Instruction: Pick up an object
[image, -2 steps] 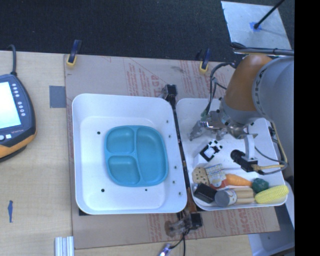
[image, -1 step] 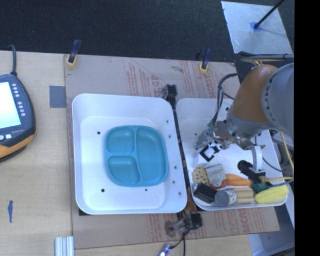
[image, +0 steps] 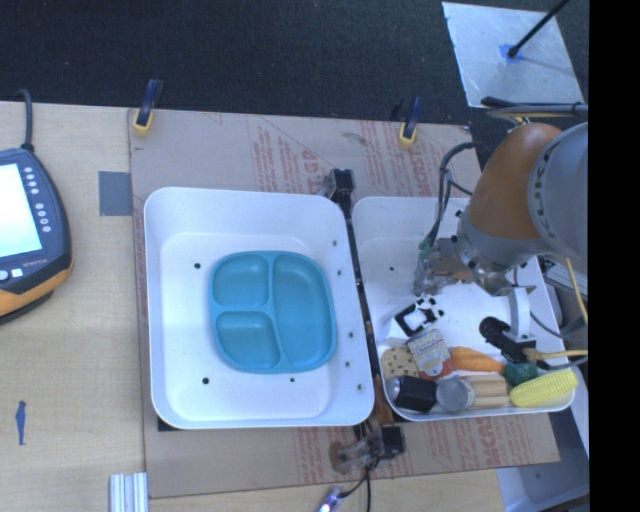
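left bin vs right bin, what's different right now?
The left bin holds a single blue divided plate lying flat at its middle; the right bin holds a pile of small items, including a toy corn cob and a carrot, along its near edge. The arm's end effector is over the right bin, not the left. Both are shallow, white, side by side.

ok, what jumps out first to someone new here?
The blue tray lying in the middle of the left bin, alone on the white. Then the arm reaching over the right bin, above a clutter of small things at its near edge, with a toy corn cob and carrot among them.
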